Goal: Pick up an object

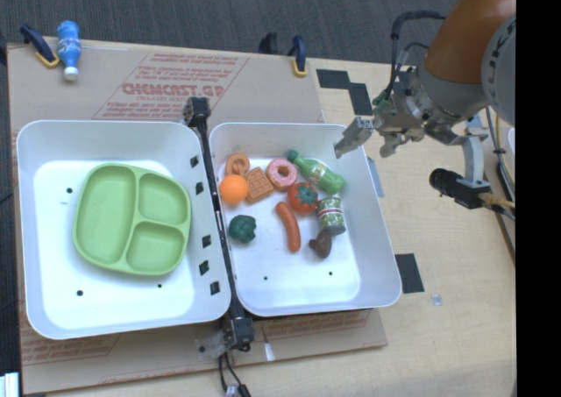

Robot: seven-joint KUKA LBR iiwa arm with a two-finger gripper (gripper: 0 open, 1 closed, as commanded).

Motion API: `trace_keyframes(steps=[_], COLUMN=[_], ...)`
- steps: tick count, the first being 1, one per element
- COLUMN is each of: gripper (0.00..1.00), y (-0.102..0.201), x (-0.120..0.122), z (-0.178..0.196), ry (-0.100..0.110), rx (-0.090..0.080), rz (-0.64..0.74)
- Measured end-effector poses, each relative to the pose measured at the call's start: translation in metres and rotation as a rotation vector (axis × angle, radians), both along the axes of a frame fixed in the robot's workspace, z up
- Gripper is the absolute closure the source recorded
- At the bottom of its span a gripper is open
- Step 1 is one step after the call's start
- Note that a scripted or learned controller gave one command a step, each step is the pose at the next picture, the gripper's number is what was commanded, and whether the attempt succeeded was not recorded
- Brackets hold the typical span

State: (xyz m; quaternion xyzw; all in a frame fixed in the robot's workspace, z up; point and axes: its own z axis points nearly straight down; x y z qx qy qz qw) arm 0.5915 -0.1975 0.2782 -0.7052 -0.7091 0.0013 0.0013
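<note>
Two shallow white bins sit side by side on a brown cardboard sheet (188, 80) printed with red lettering, the left bin (35, 299) filling the left half of the frame and the right bin (372, 277) lying at centre. The arm (469, 31) enters at the upper right, its orange band and grey body leaning down and leftward, so that the gripper (372, 137) hangs over the right bin's upper right corner, above the rim, with nothing between its fingers; the two fingers stand apart, one pointing toward the bin and the other to its right. The left bin holds one pale green divided plate (131, 218) with three compartments. The right bin holds nine toy foods clustered in its upper half, all below and left of the gripper: one green bottle (317, 173), nearest the gripper, one pink doughnut (282, 173), one red tomato (302, 197), one small labelled can (331, 213), one red sausage (289, 227), one dark brown piece (321, 244), one green broccoli (243, 228), one orange ball (232, 189), and one waffle-like biscuit (258, 184), with a small orange ring-shaped piece (237, 164) just above it. A blue and white bottle (69, 46) lies at the upper left of the frame, on the cardboard's corner.
</note>
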Motion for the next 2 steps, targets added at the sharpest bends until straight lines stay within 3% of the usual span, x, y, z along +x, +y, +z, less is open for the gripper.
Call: trace_keyframes(steps=[1, 2], gripper=[0.0, 0.0], y=[0.071, 0.058], x=[-0.083, -0.06], z=[-0.092, -0.187], ry=[0.002, 0.0], rx=[0.001, 0.0], rz=[0.001, 0.002])
